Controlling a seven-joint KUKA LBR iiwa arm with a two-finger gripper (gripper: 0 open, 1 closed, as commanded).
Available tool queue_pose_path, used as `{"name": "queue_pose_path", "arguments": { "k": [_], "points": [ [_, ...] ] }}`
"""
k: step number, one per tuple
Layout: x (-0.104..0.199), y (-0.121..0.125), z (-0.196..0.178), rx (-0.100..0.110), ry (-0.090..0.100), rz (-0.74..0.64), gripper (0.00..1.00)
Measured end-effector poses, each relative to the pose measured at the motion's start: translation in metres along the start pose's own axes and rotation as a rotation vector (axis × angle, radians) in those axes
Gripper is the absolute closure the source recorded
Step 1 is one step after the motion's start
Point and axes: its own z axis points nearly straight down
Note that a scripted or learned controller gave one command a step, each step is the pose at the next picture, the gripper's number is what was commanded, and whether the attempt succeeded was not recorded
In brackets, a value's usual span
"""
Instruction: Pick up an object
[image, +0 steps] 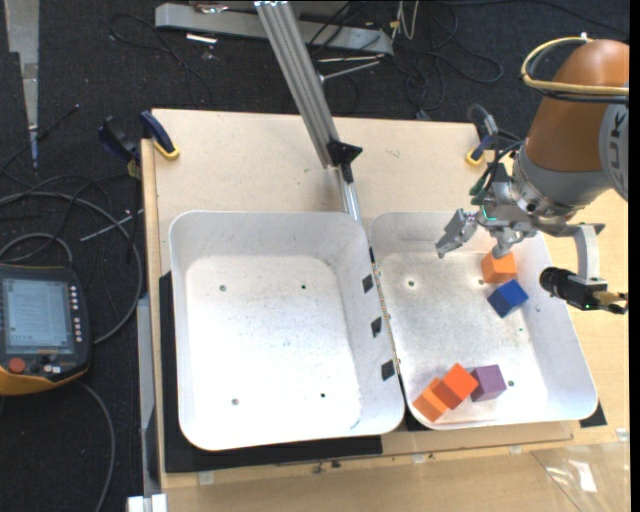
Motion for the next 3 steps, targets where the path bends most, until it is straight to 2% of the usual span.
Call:
{"name": "queue_pose_path", "arguments": {
  "k": [1,2,3],
  "points": [
    [0.021,0.006,-0.016,-0.004,0.000,-0.003,0.00],
    [0.058,0.044,-0.032,-0.007,0.000,-0.005,0.00],
    [-0.021,0.060,-0.049,-0.006,-0.005,0.008,0.00]
  ]
}}
